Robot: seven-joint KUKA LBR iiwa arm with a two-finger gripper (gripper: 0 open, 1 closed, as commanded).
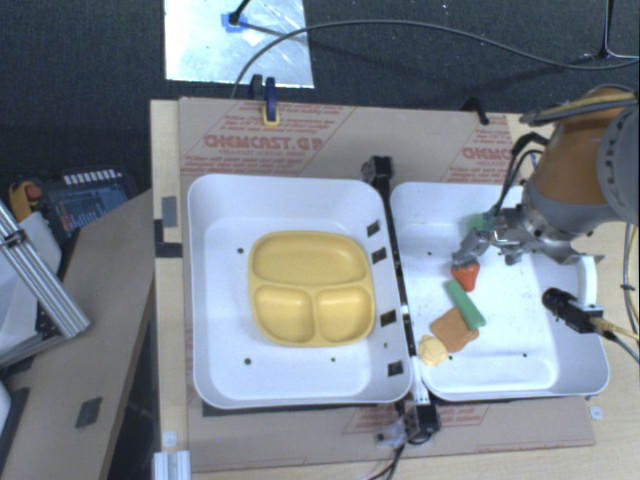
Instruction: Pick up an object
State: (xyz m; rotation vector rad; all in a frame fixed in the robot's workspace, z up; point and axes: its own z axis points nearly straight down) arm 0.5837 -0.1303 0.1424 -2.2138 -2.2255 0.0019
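Note:
My gripper (483, 245) hangs over the upper middle of the right bin (520, 373), with the grey arm and its orange band coming in from the right. Just below and left of its tip lies a small red-orange piece (465, 274). A green stick (465, 303) lies slantwise right under that piece. Further down sit a brown-orange flat piece (455, 330) and a small pale yellow piece (432, 350) near the bin's left wall. Nothing shows clearly between the gripper's tips.
The left bin (215, 268) holds a yellow three-compartment plate (310, 288) at its middle. A black divider with clips (390, 268) runs between the bins. Brown board lies under both bins, and cables cross the dark floor behind.

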